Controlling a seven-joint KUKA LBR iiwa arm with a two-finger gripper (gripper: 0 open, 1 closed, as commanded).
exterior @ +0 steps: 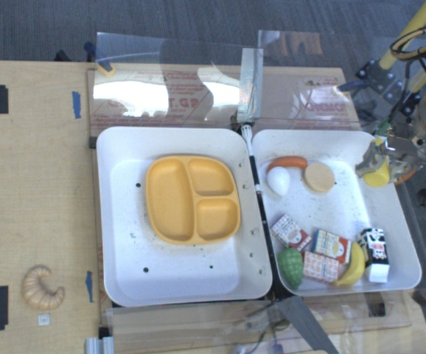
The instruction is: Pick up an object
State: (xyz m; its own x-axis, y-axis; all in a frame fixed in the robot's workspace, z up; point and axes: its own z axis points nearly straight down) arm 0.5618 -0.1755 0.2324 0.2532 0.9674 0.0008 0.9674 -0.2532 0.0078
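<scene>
— Where is your gripper, and what is in it?

— My gripper (387, 161) hangs over the right rim of the right bin (346, 142), near its far corner. A small yellow object (377, 174) sits right at the fingers, just above the rim. I cannot tell whether my fingers are clamped on it or merely beside it; the view is too cluttered there.

— What lies in that bin?

— At the far end, a white egg (278, 181) lies touching an orange carrot (292, 162), with a tan round disc (319, 176) just beside them. At the near end sits a cluster: a small red-and-white carton (290, 231), two more printed cartons (332, 245) (321, 266) stacked close, a green vegetable (291, 266) at the bin's near left corner, a yellow banana (353, 266) curving along the cartons, and a black-and-white milk carton (375, 252) against the right wall. All of these are well apart from my gripper.

— And the left bin?

— The left bin (117, 198) holds one yellow divided plate (192, 198) with three compartments, lying flat near its middle.

— Anything outside the bins?

— A croissant (42, 286) rests on the wooden bench (29, 161), at the near left, well away from both bins.
</scene>
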